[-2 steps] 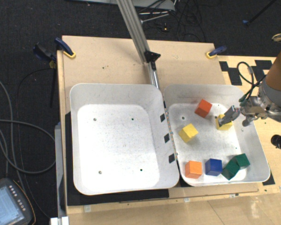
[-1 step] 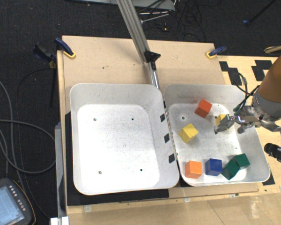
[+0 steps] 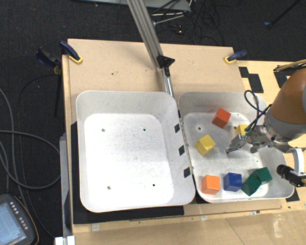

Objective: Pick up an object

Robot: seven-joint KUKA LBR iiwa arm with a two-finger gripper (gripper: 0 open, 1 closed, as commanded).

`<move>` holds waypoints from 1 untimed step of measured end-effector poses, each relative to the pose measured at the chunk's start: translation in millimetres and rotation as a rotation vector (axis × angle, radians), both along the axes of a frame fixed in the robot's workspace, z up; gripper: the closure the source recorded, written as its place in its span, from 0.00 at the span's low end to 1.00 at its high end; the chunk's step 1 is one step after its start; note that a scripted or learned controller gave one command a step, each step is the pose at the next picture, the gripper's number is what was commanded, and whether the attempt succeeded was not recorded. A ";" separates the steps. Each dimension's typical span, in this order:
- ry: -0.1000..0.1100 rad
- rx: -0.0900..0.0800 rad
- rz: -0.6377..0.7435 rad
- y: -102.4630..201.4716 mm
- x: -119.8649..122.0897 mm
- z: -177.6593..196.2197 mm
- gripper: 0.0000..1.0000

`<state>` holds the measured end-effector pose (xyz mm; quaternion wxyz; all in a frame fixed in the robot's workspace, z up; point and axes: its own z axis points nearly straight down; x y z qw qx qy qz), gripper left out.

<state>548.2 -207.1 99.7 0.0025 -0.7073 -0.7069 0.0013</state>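
The arm [image 3: 293,108] enters at the right of the scene as a thick rounded body, its upper part a broad orange band that gives way to smooth grey casing toward the wrist. A black cable [image 3: 253,104] loops out from the left side of the casing and runs down toward the wrist. Below the grey shell sits the end effector [image 3: 237,143], a cluster of dull metal and dark parts ending in slim grey fingers. On the near right side, a white bracket-like piece [image 3: 297,160] sticks out, with a black fitting [image 3: 288,173] attached beneath it.
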 end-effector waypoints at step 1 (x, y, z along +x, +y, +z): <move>-0.008 -0.003 0.000 -0.8 2.0 13.9 1.00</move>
